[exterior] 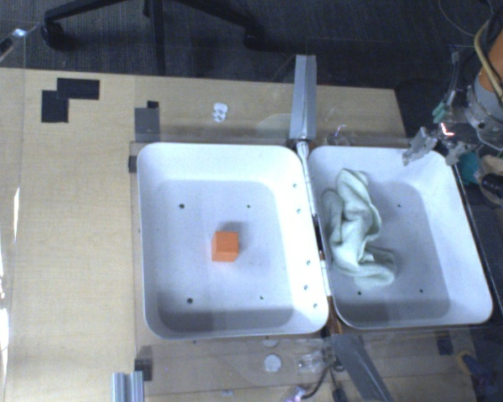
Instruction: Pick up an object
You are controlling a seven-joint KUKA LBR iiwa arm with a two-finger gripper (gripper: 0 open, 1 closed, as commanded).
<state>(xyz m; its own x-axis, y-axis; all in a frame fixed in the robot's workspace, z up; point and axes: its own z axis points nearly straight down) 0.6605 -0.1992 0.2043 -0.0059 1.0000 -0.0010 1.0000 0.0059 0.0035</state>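
Left bin (151,224), frame centre: one orange cube (225,246) on its floor. Right bin (453,308): crumpled white cloth (356,229) against its left side. Gripper (427,141), upper right, above the right bin's far corner; grip state cannot be determined.

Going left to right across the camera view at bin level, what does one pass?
Left bin → orange cube → divider between the bins → crumpled white cloth → right bin → gripper at its upper right corner.
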